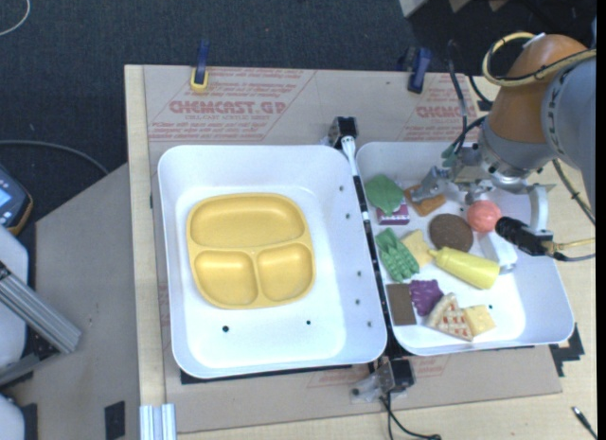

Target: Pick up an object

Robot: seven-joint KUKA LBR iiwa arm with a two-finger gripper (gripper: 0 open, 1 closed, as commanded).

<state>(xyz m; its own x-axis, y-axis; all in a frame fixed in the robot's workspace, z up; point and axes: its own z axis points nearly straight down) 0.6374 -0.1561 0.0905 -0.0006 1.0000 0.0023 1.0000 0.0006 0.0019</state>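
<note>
While nothing is lifted yet, this reads as the approach step. Left to right: the left bin carries just a yellow divided plate near its middle. The right bin holds all the candidates: green pieces along its left edge, a brown patty and a pink ball in the middle, a yellow bottle just below them, and a purple piece plus a waffle towards the near edge. The gripper sits low over the right bin's far edge, next to a small orange piece. Can't tell its state; the wrist blocks the view. No item visibly held. Next move, as I judge it: commit to one item, probably that orange piece or the patty, centre over it, descend, close. Clutter is tight, so neighbours may get nudged.
</note>
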